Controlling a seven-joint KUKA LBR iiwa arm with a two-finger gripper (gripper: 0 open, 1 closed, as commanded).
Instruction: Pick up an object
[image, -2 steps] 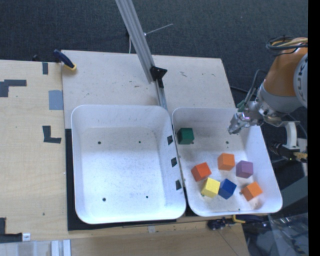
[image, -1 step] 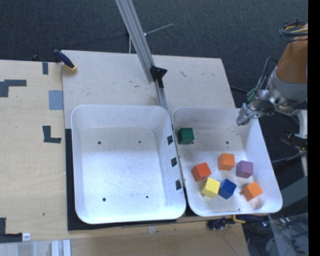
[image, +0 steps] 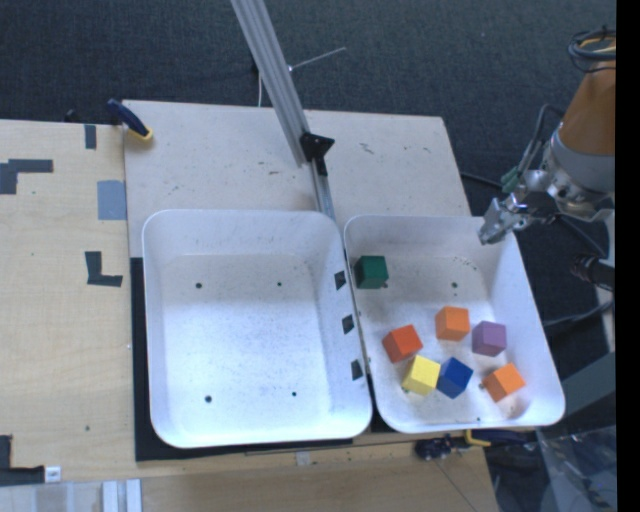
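Note:
The right bin (image: 520, 290) holds several small cubes: a green one (image: 372, 271) near its far left, orange ones (image: 452, 322) (image: 402, 342) (image: 505, 381), a purple one (image: 488, 338), a yellow one (image: 422, 375) and a blue one (image: 455, 377). My gripper (image: 496, 226) hangs at the bin's far right corner, above its rim and well away from the cubes. Nothing shows between its fingers.
The left bin (image: 160, 300) sits beside the right one, sharing a middle wall. A slanted metal rail (image: 285, 90) crosses the bench top toward the bins. A blue and yellow tool (image: 130, 120) lies at the bench's far left corner. Cables (image: 590, 270) trail at the right.

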